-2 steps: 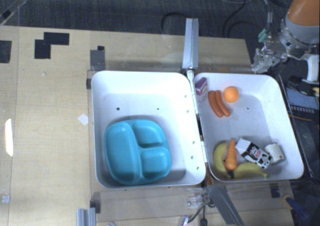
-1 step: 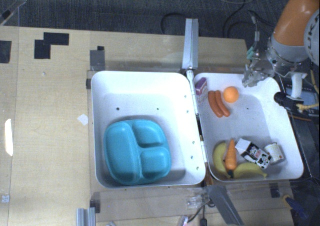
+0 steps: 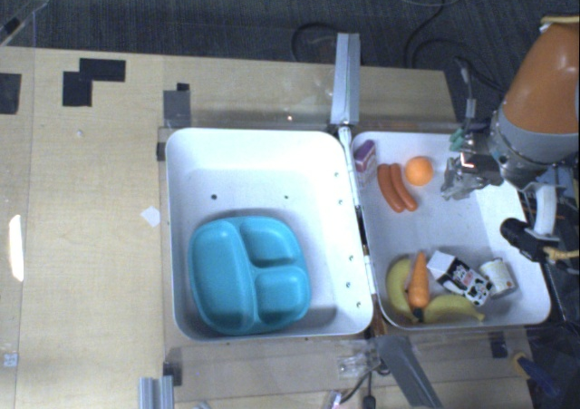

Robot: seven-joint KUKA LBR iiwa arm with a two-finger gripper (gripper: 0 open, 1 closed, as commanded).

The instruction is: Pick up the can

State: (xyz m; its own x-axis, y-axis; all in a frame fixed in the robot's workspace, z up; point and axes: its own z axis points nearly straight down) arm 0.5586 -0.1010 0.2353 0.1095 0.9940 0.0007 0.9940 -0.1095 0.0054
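Note:
A small purple can (image 3: pixel 364 155) rests against the left wall of the right bin (image 3: pixel 521 312), in its far left corner. My gripper (image 3: pixel 460 179) hangs over the far right part of that bin, well to the right of the can and apart from it. An orange (image 3: pixel 419 171) and two sausages (image 3: pixel 396 188) lie between the gripper and the can. I see nothing held in the gripper.
At the right bin's near side lie two bananas (image 3: pixel 399 282), a carrot (image 3: pixel 418 280), a small printed box (image 3: pixel 462 278) and a white cup (image 3: pixel 497 276). A blue divided tray (image 3: pixel 246 273) lies in the left bin (image 3: pixel 181 217).

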